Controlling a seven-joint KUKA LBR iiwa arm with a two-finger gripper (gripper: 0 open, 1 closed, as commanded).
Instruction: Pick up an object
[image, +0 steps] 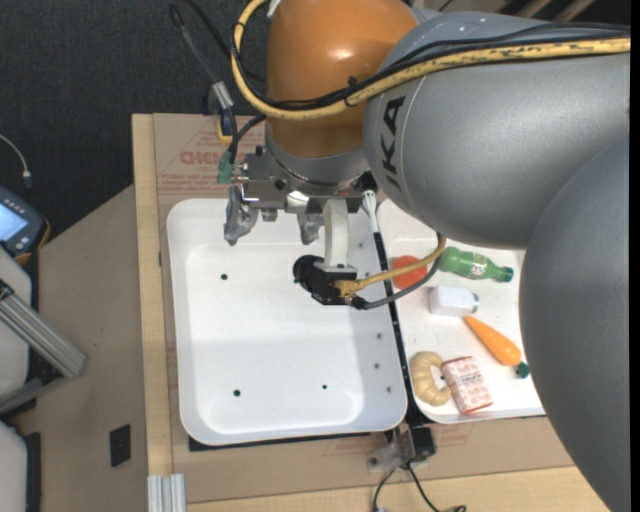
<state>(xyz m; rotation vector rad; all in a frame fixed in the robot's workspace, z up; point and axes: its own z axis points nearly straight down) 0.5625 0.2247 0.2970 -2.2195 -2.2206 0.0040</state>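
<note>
My gripper (272, 228) hangs over the far part of the left white bin (270, 370). It is open, its two grey fingers (235, 222) are spread wide, and nothing is between them. The objects lie in the right bin (520, 300): a green bottle (476, 265), a red piece (407, 270) partly hidden by a cable, a small white block (452, 299), an orange carrot (495, 342), a pale bread roll (428, 378) and a red-and-white carton (467, 386). The gripper is well to the left of all of them.
The big grey arm with its orange band (330, 70) covers the upper right of the view and the far part of the right bin. A black fitting with a cable (322, 281) hangs just below the wrist. Brown cardboard (155, 300) surrounds the bins.
</note>
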